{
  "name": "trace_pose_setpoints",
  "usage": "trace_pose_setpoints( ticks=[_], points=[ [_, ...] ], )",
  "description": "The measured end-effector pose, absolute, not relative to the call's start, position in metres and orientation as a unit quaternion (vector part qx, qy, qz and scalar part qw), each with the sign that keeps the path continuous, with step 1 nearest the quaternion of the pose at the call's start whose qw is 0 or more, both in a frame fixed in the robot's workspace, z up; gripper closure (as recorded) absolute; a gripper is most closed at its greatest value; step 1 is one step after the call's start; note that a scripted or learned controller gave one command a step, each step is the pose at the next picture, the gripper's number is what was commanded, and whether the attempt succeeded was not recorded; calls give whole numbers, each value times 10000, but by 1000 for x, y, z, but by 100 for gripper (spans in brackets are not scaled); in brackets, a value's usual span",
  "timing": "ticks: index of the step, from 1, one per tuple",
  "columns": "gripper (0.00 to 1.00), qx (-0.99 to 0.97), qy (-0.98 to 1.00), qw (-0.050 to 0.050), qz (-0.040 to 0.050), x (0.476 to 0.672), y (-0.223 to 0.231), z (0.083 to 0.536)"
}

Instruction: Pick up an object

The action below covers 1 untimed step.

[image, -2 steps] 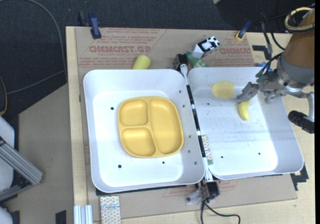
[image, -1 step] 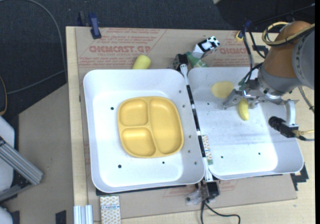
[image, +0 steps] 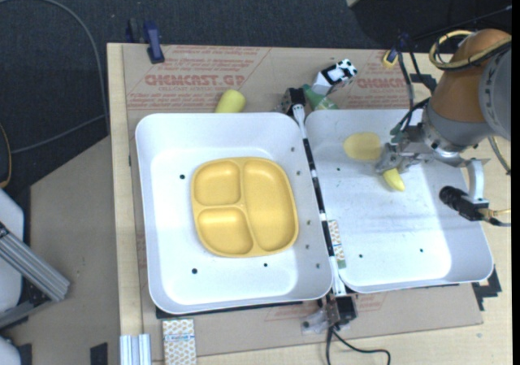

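In the right bin (image: 406,258) a small yellow banana-shaped piece (image: 395,180) lies near the back. A pale yellow rounded piece (image: 361,145) lies just left of it, close to the bin's back wall. My gripper (image: 395,157) reaches down from the right and sits directly over the top end of the small yellow piece, touching or nearly touching it. The grey arm with its orange band (image: 465,79) rises behind it at the right edge.
The left bin (image: 162,193) holds a yellow divided plate (image: 242,206). Behind the bins on the brown board lie a yellow lemon-like object (image: 231,101) and a black-and-white toy (image: 336,75). A blue clamp (image: 152,41) grips the board's back left. A black fitting (image: 459,202) hangs over the right bin's right side.
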<state>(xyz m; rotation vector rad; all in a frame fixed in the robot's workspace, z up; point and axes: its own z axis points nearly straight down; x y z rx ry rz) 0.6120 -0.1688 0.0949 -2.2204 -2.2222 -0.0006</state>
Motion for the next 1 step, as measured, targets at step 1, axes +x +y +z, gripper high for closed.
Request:
trace_pose_setpoints(
  ticks=[1],
  points=[
    [100, -7061, -7081, -8, -17, 631, -72, 186]
  ],
)
